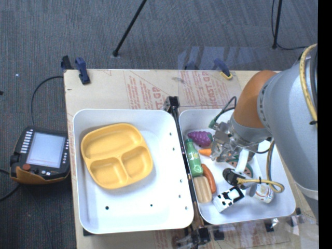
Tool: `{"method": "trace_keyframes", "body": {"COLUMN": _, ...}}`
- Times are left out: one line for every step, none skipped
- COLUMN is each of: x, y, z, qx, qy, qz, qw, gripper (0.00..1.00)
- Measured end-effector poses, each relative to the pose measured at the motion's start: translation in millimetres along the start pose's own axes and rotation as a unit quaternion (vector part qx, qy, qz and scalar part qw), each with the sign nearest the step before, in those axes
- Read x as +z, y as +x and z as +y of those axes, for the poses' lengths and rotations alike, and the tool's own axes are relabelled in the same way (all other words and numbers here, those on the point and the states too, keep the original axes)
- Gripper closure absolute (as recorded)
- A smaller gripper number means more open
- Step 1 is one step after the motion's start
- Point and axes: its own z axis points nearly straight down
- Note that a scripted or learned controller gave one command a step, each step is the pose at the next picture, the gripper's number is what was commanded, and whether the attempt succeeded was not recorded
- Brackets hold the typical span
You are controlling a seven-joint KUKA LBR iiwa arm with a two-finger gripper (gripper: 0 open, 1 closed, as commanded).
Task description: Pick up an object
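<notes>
Down over the right bin [288,201], the gripper [222,150], low among the toys — open or closed, cannot tell. Just left of it: purple grapes [199,137], knobbly and dark; an orange carrot [206,152] touching or nearly so; a green bottle [194,158] lying lengthwise by the left wall. Nearer: a hot dog [205,183], a black-and-white block [229,198]. In the left bin [91,211]: a yellow divided plate [116,155].

A yellow divided plate [116,155] is seen in the left bin [88,211]. In the right bin [282,209], purple grapes [199,137], a green bottle [194,158], a hot dog [205,183] and a black-and-white carton [229,198] are crowded beside the gripper [224,150], which is lowered among them.
</notes>
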Motion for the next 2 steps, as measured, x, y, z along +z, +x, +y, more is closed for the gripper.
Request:
{"method": "trace_keyframes", "body": {"x": -115, "y": 90, "z": -19, "qx": 0.024, "qy": -0.008, "qz": 0.005, "qw": 0.9997, "gripper": 1.00}}
{"method": "trace_keyframes", "body": {"x": -124, "y": 33, "z": -37, "qx": 0.080, "qy": -0.002, "qz": 0.000, "qw": 0.9968, "gripper": 1.00}}
